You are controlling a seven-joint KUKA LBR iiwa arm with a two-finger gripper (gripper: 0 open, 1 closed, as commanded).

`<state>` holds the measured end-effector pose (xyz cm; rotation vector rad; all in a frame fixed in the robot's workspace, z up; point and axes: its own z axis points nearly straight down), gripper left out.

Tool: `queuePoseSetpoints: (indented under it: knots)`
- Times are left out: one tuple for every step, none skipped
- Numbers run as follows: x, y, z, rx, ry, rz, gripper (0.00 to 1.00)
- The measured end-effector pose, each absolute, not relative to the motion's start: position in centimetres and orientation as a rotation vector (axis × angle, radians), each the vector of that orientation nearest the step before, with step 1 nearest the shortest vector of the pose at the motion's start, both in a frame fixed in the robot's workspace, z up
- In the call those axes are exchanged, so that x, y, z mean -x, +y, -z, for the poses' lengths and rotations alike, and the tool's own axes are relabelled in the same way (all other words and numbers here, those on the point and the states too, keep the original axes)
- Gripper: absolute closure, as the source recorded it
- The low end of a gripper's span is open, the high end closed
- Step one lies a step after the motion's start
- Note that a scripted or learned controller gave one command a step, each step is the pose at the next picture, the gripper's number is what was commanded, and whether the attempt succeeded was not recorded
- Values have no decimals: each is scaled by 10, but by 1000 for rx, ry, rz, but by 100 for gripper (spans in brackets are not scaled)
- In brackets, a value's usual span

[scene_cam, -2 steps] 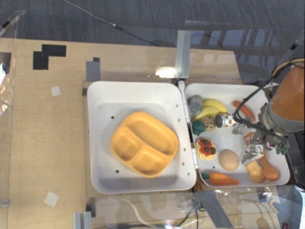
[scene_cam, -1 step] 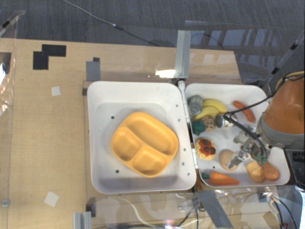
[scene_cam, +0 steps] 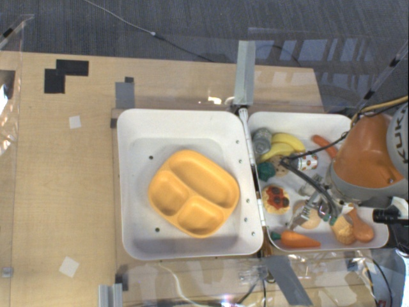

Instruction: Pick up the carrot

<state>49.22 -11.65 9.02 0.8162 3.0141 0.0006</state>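
Arm over the right bin, carrot not yet picked up.

On the surface (scene_cam: pixel 64 171), the left bin (scene_cam: pixel 131 235) holds a yellow divided plate (scene_cam: pixel 193 192), sitting well apart from the job. In the crowded right bin (scene_cam: pixel 300 120) lie a banana (scene_cam: pixel 284 146), a small pizza toy (scene_cam: pixel 277 198) and, along the near wall, the carrot (scene_cam: pixel 299 239) on its side with its tip pointing right. The claw (scene_cam: pixel 307 213) hangs just above the carrot, seemingly lining up for a grab; nothing sits between its fingers. Cables and glare blur it, so I cannot tell whether it is apart or together. The grey-and-orange arm (scene_cam: pixel 365 155) hides the bin's right part, and the items at the bin's right end are hard to name.
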Motion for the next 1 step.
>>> queuePoseSetpoints:
  knots:
    - [-496, -115, -103, -805, 3009, -4, 100]
